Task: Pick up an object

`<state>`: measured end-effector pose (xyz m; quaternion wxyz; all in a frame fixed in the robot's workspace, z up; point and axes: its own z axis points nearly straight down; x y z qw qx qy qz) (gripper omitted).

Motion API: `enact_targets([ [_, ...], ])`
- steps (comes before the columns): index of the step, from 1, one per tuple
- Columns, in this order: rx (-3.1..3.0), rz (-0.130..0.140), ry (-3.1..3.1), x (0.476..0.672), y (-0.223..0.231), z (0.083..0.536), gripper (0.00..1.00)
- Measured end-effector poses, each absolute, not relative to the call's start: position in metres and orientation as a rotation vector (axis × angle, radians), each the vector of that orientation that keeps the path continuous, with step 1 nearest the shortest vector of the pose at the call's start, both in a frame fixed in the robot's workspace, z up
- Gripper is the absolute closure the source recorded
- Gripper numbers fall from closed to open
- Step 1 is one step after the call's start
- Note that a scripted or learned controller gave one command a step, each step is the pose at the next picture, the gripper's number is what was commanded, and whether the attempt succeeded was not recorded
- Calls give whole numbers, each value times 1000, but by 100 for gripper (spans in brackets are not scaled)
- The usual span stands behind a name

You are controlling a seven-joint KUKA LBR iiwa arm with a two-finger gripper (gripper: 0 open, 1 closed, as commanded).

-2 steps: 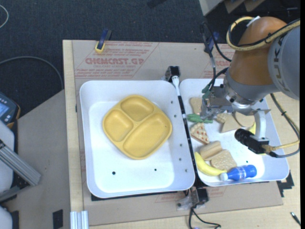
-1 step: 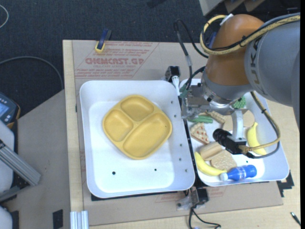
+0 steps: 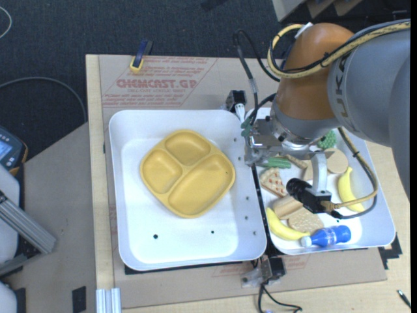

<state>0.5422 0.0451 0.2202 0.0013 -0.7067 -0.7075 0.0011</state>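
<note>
The grey arm [image 3: 365, 77] with its orange band reaches in from the right and hangs over the far part of the right bin [image 3: 384, 223]. The gripper [image 3: 290, 155] is low over the toys there; whether it is clenched or released I cannot tell. In the left bin [image 3: 124, 175] lies a yellow divided plate [image 3: 187, 173], near the middle. The right bin holds small food toys: a banana [image 3: 348, 191] at the right, a second banana [image 3: 281, 225] near the front, a pizza slice [image 3: 273, 182], a round cracker [image 3: 305, 222] and a blue bottle [image 3: 329, 236] lying at the near edge.
</note>
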Motion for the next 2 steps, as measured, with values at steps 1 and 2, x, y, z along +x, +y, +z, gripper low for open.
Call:
enact_targets([
  [1, -2222, -4, -2224, 550, 45, 235, 100],
  [2, -2219, 6, -2218, 547, 45, 214, 100],
])
